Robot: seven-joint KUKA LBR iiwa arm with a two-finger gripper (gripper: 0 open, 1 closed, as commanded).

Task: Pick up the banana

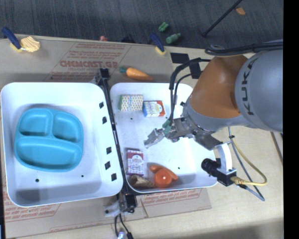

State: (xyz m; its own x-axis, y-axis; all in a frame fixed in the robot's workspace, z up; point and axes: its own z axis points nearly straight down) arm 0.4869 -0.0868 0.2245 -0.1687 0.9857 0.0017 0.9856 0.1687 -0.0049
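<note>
- Table carries a printed cardboard sheet, and the right bin stands on that sheet.
- Arm, grey with an orange band, reaches over the right bin from its right edge and covers that bin's right part.
- Left bin stands just beside the right bin, their long walls touching.
- Blue tray with three compartments lies in the left bin, well apart from the right bin.
- Claw hangs over the middle of the right bin's floor, pointing toward the left bin. Blur hides whether it is released or clenched, so I cannot tell, and nothing shows in its grasp.
- Red box lies in the right bin near its left wall.
- Green and white box and small carton lie side by side at the right bin's far end.
- Orange-red toy lies at the right bin's near end, beside a brownish thing.
- Carrot lies on the cardboard just beyond the right bin's far wall.
- Banana: I cannot pick it out for certain; a pale yellow lump sits far from the right bin, past the left bin's far corner.
</note>
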